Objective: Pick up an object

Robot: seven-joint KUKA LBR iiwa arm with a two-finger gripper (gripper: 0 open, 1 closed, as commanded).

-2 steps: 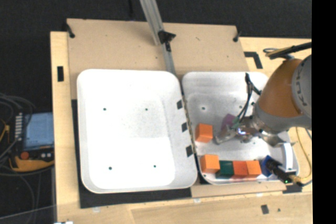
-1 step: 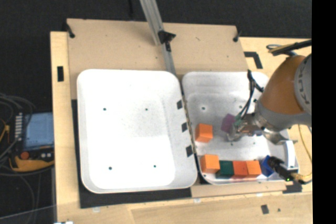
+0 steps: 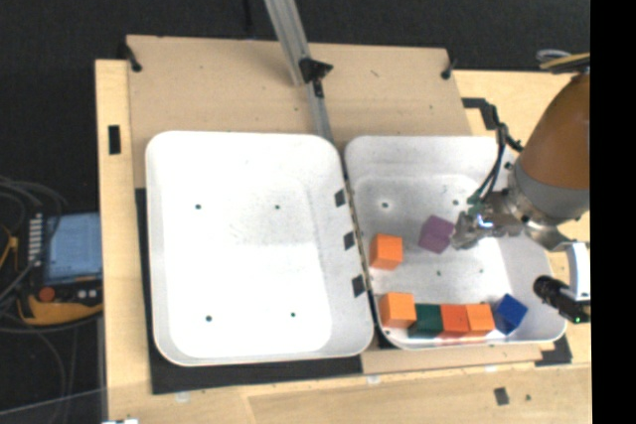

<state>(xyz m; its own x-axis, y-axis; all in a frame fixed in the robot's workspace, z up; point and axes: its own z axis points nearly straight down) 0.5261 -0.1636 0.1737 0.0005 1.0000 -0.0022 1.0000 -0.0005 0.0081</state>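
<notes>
right now purple block (image 3: 435, 233) sits just beside tool (image 3: 465, 231), rt bin (image 3: 417, 164).

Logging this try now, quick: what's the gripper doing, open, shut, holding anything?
Gripper: beside the purple block in the right bin; open or shut cannot be told.

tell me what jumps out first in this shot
The grey and orange arm reaching in from the right, its gripper right beside a purple block in the right bin. Then the bright blocks: an orange cube mid-bin and a row along the near wall.
</notes>
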